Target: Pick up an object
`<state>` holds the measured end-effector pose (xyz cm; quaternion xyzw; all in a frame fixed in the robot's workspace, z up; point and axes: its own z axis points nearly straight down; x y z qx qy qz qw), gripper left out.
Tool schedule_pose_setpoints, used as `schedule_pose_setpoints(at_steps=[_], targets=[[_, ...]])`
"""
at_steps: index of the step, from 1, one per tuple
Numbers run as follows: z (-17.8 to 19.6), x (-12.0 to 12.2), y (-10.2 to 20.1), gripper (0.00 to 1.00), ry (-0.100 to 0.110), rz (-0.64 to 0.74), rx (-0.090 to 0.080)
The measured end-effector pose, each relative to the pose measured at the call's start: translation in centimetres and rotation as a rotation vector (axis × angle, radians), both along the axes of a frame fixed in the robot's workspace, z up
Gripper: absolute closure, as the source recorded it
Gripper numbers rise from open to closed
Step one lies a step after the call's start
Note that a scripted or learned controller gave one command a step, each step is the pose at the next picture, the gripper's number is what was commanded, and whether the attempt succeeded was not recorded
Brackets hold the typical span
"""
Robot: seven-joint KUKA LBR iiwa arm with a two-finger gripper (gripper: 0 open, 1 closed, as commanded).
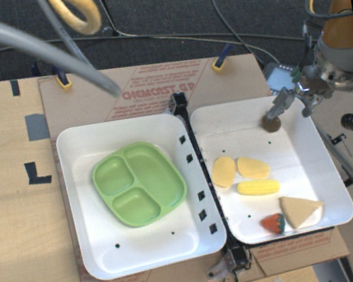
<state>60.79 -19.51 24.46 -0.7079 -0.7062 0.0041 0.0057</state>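
The beige wedge (302, 210), red piece (273, 224) and three yellow pieces (258, 187) lie ungrasped in the right bin (312, 148); the tool (289, 106), fingers spread and empty, hovers at its far corner, pickup not begun.

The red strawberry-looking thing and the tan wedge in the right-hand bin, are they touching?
Touching. The camera view shows the red piece pressed against the lower left edge of the tan wedge near the right bin's front wall, with no white floor between them.
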Motion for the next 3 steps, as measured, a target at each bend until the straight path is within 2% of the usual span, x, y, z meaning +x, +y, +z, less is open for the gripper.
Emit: schedule_pose_setpoints(at_steps=[1, 2, 3], targets=[[0.8, 0.3, 0.1, 0.00, -0.013, 0.004, -0.003], [-3.8, 0.7, 0.6, 0.00, -0.009, 0.005, -0.003], [-10.0, 0.1, 0.9, 0.00, -0.008, 0.004, -0.003]])
